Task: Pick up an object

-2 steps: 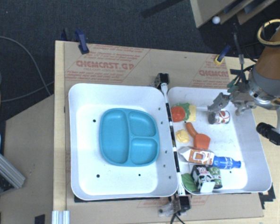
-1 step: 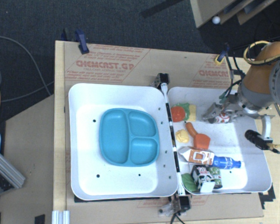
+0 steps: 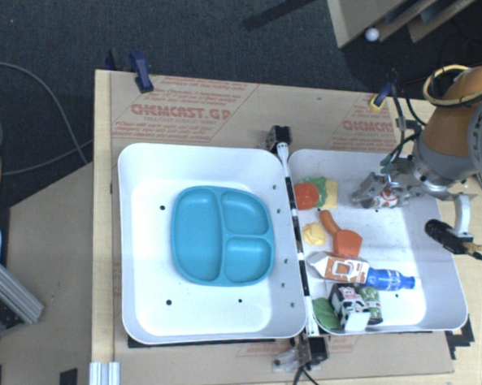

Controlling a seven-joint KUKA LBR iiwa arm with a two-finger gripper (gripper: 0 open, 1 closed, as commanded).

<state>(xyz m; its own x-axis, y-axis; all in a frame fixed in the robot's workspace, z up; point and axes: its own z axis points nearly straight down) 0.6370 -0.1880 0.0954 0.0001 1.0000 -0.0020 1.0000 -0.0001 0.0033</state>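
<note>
Small toys in a heap along the left side of the right bin: a red tomato, an orange carrot, a yellow lump, a blue bottle, a little carton. Nothing picked up yet. All still lying flat in the bin. Whole job left: choose one, come down, grab, lift.

Carrot long and thin, slanting from upper left to lower right. Bottle lying sideways, long way left to right, cap end toward the right.

Gripper up near the top of the right bin, close to the tomato, holding nothing. Open or closed: cannot tell.

Left bin with a blue tray inside. Both bins on the worktop.
</note>
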